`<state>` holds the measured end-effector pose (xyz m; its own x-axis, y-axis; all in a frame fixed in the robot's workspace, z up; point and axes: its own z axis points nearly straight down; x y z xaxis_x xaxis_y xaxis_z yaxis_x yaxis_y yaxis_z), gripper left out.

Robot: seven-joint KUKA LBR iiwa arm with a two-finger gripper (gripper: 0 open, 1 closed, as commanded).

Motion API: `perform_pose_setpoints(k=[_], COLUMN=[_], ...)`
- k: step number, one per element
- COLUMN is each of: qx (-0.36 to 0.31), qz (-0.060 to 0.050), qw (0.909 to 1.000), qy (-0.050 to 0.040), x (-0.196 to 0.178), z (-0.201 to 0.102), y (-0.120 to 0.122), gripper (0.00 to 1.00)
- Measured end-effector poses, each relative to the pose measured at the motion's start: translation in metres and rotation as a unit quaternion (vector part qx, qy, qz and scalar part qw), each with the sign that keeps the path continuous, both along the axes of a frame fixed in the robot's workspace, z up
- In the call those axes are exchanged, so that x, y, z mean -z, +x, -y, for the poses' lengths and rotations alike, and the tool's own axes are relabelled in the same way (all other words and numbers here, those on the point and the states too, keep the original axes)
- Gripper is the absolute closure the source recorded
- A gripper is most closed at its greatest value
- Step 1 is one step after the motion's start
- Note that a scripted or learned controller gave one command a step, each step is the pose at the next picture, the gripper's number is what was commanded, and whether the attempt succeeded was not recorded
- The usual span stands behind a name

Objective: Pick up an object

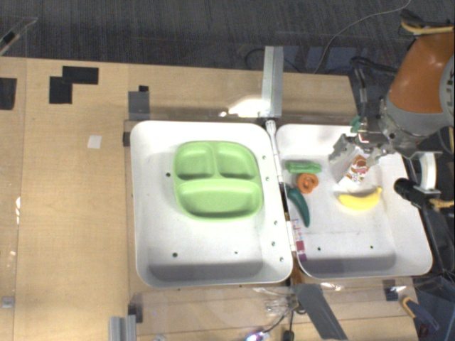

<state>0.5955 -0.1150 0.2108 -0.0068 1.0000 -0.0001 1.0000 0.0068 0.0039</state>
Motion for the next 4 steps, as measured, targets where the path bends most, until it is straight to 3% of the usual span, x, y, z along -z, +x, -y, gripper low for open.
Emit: perform_pose_setpoints(k=[1, 2, 3, 4], qx=[0.184, 0.213, 0.153, 0.080], qz=[0.002, 0.004, -0.001, 0.006], qw=[0.9829, 0.9770, 0.9882, 0.9968], qy=[0.0013, 0.0007, 0.0010, 0.0003], x=[0.104, 0.120, 0.077, 0.119], z=[-0.020, -0.030, -0.029, -0.031], y=[0.033, 0.014, -0.065, -0.080], gripper=[0.00, 0.00, 0.00, 0.00])
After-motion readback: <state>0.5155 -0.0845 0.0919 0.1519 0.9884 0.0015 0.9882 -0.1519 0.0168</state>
